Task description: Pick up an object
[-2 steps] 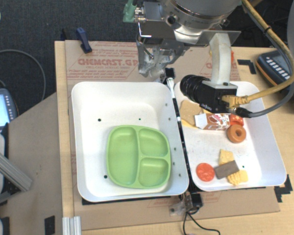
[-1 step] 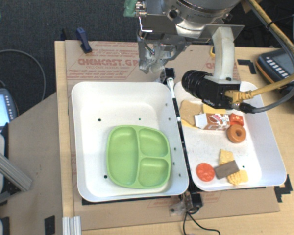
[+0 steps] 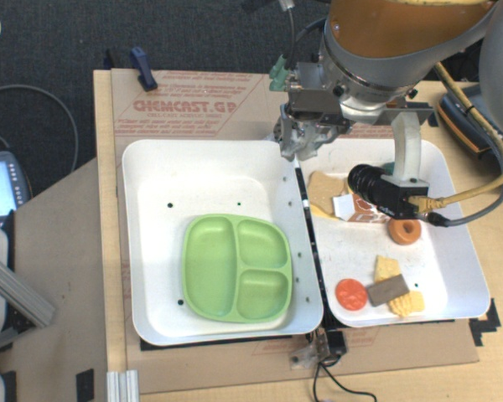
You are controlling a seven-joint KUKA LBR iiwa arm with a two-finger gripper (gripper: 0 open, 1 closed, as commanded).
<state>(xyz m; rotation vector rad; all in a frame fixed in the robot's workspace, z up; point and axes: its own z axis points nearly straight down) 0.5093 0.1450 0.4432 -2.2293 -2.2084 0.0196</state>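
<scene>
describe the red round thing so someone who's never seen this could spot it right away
Look in the white bin on the view's right, along its near edge. The red disc lies at the end of that edge nearest the other bin, beside a grey-brown block. It is the only red thing there; the orange ring farther back has a hole.

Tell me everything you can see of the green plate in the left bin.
The green plate is pale lime, a rounded square that looks like smooth plastic. Raised ridges split it into three sections: one large on the left, two smaller stacked on the right. It lies flat, right way up, on the floor of the left bin, toward the near right corner, its right edge close to the wall shared with the other bin. Nothing else touches it.
</scene>
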